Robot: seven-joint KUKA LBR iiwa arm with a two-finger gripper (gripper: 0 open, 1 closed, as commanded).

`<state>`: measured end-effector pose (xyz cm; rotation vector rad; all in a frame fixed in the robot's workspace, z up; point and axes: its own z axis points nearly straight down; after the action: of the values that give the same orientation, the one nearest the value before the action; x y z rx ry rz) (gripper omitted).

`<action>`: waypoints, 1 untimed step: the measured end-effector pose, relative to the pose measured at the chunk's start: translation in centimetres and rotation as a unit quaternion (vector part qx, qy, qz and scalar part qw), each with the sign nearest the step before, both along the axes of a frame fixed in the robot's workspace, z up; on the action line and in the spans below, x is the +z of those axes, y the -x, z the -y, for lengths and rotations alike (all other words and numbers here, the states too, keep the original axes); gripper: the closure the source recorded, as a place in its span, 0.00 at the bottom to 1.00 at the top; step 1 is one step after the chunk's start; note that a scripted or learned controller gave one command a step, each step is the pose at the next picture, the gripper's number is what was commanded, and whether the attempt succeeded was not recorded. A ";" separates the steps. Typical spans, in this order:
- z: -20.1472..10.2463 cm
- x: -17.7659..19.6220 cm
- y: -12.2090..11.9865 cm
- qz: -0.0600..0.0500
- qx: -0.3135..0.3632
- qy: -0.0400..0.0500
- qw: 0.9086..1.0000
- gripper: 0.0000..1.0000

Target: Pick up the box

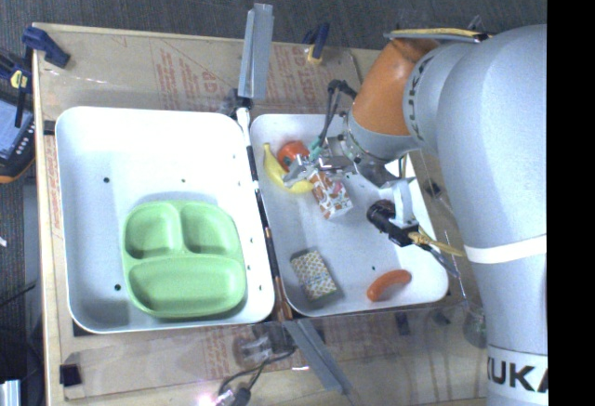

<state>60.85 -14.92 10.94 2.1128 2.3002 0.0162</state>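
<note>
We see the box (331, 194) in the right-hand white bin (428, 288), in that bin's upper middle. It is a small carton, white with red or orange printed patches, lying tilted so its long side runs diagonally down and to the right. Its upper left end sits just beside a yellow banana (276, 170) and below a small red-orange item whose kind we cannot tell. We cannot make out the print on the box.
</note>
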 end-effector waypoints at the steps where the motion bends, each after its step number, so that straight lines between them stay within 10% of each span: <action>1: 6.2 -0.4 3.0 0.001 -0.022 0.001 1.000 0.00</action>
<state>57.82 -21.10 10.59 2.1615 2.2510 0.0159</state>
